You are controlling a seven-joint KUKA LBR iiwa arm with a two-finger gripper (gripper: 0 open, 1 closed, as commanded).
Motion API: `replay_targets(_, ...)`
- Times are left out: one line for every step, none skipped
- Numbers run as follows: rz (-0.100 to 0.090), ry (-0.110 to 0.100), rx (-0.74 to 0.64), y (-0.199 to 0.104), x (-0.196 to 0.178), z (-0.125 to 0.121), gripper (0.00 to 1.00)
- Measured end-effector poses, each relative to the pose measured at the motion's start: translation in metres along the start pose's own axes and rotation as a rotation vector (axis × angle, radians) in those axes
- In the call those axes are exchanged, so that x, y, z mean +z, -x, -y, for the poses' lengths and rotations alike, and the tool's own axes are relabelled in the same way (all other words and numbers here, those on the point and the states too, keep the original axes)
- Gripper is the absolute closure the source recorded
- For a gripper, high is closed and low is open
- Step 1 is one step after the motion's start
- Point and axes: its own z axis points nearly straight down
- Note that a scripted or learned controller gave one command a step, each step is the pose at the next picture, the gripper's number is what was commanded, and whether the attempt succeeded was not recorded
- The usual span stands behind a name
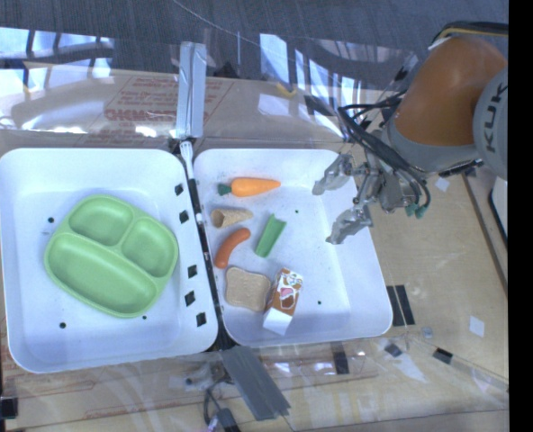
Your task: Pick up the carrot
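Carrot [253,186], upper middle of frame, untouched; my pincer [338,207] spread wide and empty to its right; risk: fingers nudging it aside on closing.

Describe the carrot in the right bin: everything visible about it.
The small orange carrot with a green stem end looks like a smooth plastic toy. It lies flat, roughly level across the view, with the green end toward the bin divider and the tapered tip pointing toward the arm's side. It rests on the floor of the shallow white right bin near its far wall, apart from the other items, with nothing touching it.
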Motion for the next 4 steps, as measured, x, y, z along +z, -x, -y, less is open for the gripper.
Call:
replay_targets(0.007,-0.002,0.143,0.037,0.131,-0.002,0.0)
replay_targets(0.009,-0.001,0.365,0.066,0.129,0.009,0.0)
replay_targets(0.0,0.002,-0.085,0.059,0.133,-0.076,0.0)
replay_targets(0.005,0.0,-0.091,0.061,0.121,-0.077,1.0)
